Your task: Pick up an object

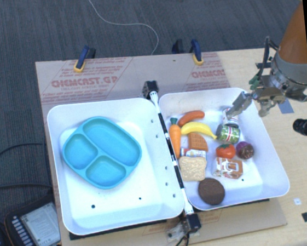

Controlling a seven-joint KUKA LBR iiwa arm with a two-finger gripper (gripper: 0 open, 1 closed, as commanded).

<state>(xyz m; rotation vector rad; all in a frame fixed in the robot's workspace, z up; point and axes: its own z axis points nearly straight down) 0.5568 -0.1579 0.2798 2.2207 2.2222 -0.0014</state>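
Gripper (232,110) poised at can's (229,133) 12 o'clock for descent; fingers' state cannot be told. Food crowded in right bin (276,161).

My arm (298,37) shows orange above grey. Both bins (65,174) are white; the left holds a sky-blue divided plate (101,151). In the right bin (273,161) lie a yellow banana (197,128), an orange carrot (176,140), a green-and-red can (229,133) and a dark brown cookie (211,191).
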